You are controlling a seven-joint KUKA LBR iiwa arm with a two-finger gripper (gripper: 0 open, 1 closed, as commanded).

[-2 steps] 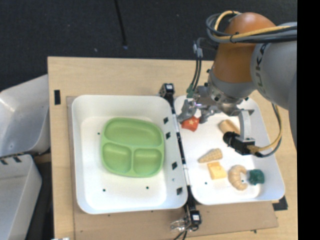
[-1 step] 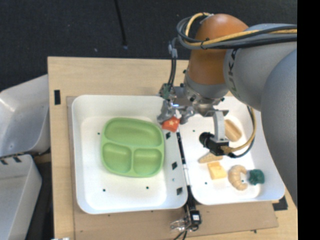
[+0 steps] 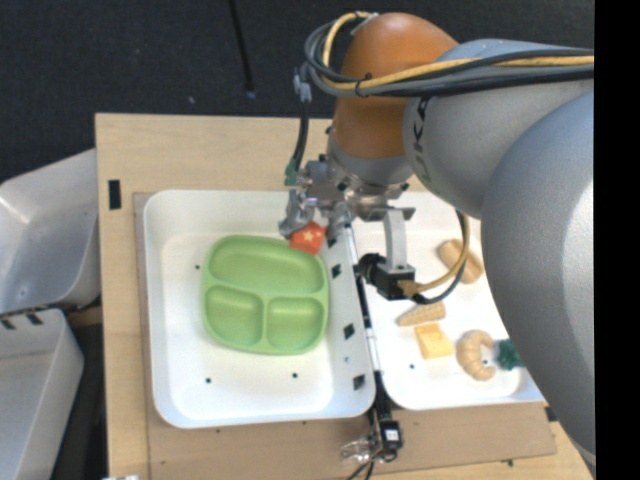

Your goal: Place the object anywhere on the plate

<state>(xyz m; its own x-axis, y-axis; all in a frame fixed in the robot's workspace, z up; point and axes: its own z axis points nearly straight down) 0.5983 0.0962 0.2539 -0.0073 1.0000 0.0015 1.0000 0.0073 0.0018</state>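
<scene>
Hovering over divided green plastic plate [image 3: 265, 303] rim: two-finger gripper [image 3: 309, 226], clamped on small red round object [image 3: 308, 236]. Carry done; release pending.

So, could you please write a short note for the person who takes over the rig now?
Gripper: over the far right rim of the green plate, with a small red object, perhaps a tomato, between its fingers.
Plate: in the left bin, three compartments, nothing on it.
Done: object lifted and carried to the plate's edge.
Left: release it onto the plate.
Right bin: several tan food items remain.
</scene>
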